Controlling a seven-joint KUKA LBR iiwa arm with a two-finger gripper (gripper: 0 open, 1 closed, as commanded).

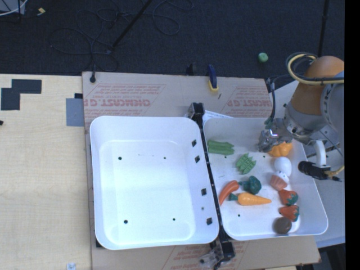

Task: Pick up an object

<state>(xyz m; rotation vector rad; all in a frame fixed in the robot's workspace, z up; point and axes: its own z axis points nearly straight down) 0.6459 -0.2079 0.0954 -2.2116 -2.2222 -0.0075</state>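
Apparently the fingers [272, 141], state unclear, touch an orange piece [280, 149] lying crosswise.

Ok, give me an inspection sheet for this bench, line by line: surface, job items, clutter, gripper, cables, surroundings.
Surface: cardboard sheet under two white bins; left bin and right bin.
Job's things: in the right bin, a carrot, green pod, leafy green piece, white egg, orange piece, strawberries, brown lump.
Clutter: blue clamp at the cardboard's far edge.
Gripper: gripper low over the right bin's far right corner, beside the orange piece; finger state unclear.
Cables: black cables on the dark floor.
Surroundings: small green ball on the floor.
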